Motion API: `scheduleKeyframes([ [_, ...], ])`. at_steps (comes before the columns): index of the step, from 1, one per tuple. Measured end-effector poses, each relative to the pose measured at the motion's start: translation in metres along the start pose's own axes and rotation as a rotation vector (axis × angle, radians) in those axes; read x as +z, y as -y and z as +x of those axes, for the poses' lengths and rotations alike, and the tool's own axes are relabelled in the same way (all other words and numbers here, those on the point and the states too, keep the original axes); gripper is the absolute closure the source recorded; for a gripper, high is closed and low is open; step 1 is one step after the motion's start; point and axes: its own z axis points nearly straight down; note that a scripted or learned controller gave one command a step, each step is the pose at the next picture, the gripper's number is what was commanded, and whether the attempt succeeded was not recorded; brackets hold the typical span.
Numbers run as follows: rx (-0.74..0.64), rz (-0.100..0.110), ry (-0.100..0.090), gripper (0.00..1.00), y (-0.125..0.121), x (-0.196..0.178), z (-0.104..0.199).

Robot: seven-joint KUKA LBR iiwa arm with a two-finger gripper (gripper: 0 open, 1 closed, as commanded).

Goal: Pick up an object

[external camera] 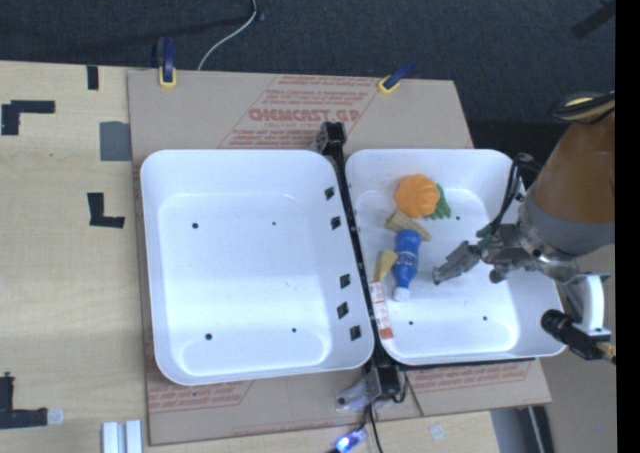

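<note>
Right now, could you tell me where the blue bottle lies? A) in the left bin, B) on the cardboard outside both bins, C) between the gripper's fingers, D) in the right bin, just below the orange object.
D: the blue bottle lies in the right bin, just below the orange object, with the gripper apart to its right.

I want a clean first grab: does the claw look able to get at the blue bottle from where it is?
Probably yes. The claw hangs in the right bin beside the blue bottle, with bare floor between them.
</note>
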Motion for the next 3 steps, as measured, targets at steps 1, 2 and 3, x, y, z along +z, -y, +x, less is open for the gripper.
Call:
scheduleKeyframes([
  [1, -0.001, 0.001, 0.000, 1.00, 0.000, -0.010, 0.001],
  [2, -0.009, -0.013, 0.000, 1.00, -0.040, -0.106, 0.056],
  [3, -0.007, 0.005, -0.002, 1.00, -0.065, -0.035, 0.113],
])
